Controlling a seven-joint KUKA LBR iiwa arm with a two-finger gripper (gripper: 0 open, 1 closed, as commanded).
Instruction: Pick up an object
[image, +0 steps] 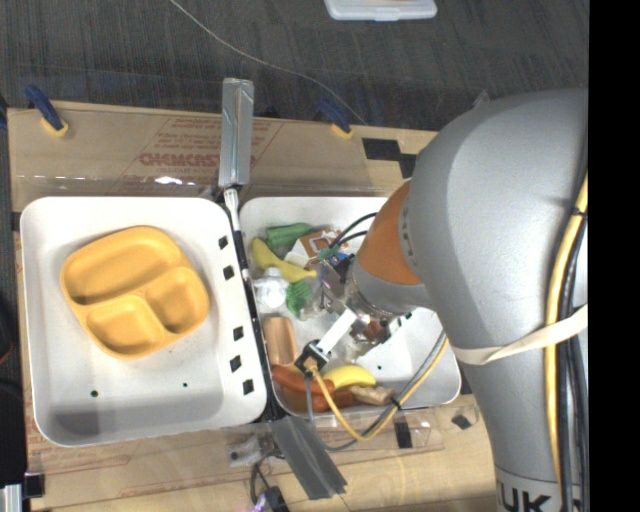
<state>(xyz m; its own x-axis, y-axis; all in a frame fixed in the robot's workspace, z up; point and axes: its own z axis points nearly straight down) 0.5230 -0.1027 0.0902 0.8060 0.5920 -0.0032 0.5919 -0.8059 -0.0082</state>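
Observation:
The right bin holds a heap of small objects. Among them are a green piece, a yellow banana, a white item, a brown cylinder, a red-orange piece and a second banana. My gripper reaches down into the middle of this bin, just right of the white item and above the second banana. The grey wrist and orange band cover much of it. I see nothing clearly held.
The left bin holds a yellow divided tray. A divider with black clips separates the bins. The big grey arm covers the right bin's right side. A yellow cable loops over the front rim.

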